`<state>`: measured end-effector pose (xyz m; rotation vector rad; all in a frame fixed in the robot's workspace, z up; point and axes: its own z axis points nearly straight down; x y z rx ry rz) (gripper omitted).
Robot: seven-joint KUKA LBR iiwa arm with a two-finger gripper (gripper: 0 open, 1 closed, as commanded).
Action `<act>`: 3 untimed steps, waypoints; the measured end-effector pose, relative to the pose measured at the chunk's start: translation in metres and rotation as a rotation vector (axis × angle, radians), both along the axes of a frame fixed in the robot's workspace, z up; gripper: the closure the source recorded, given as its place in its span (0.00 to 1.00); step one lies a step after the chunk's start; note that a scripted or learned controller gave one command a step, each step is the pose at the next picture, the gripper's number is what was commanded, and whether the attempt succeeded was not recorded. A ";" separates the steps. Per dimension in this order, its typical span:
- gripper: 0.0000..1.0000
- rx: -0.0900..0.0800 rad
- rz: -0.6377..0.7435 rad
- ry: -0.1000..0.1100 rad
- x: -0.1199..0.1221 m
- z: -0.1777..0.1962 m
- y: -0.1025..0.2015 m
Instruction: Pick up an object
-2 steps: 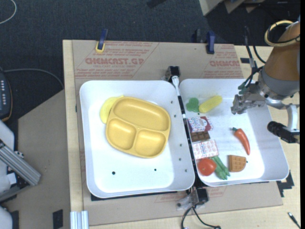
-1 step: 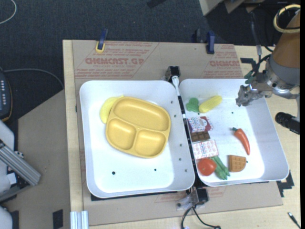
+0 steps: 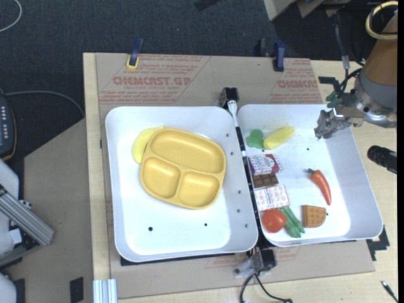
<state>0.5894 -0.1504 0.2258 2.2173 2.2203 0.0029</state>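
Pepper [image 3: 320, 184] well below hand [image 3: 324, 129], apart.

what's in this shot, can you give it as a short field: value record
left bin: yellow divided tray, a yellow item partly under its far left edge
right bin: corn cob, red pepper, tomato, waffle piece, two small packets
gripper: over the right bin's far right area, nothing seen between its fingers
arm: reaches in from the right
task state: no object picked up yet
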 end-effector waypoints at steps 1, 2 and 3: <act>1.00 0.004 0.005 0.006 0.002 -0.009 0.059; 1.00 0.002 0.003 0.003 0.000 0.004 0.112; 1.00 0.003 0.004 0.006 -0.005 0.001 0.159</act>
